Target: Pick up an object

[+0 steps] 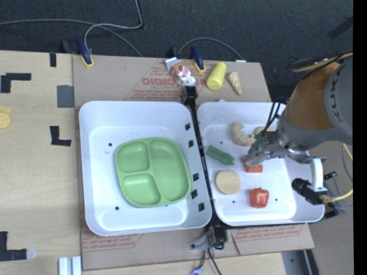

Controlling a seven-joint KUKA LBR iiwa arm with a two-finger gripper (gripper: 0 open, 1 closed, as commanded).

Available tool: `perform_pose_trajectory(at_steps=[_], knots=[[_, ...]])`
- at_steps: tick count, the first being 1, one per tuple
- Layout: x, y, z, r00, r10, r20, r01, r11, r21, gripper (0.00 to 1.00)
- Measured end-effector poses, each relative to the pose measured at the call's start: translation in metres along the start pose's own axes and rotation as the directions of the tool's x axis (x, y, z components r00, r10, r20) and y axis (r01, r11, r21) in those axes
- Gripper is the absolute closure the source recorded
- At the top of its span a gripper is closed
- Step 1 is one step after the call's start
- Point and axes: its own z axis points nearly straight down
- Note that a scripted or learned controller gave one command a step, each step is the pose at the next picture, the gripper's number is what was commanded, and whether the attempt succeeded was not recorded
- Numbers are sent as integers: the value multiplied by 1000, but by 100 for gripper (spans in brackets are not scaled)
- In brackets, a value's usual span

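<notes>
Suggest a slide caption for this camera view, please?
KUKA gripper lowered over a small red block in the right bin; green divided plate in the left bin.

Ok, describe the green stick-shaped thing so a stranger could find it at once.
Start at the right bin, the one without the green divided plate. Near its left wall, just above the round tan disc, lies the green stick. It is the bin's one green, long, thin item; its neighbours are tan or red.
</notes>
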Motion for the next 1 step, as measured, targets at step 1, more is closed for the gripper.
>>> perform_pose_trajectory(at_steps=[1], knots=[[0,0,0,1000,1,0,-1,1000,1,0]])
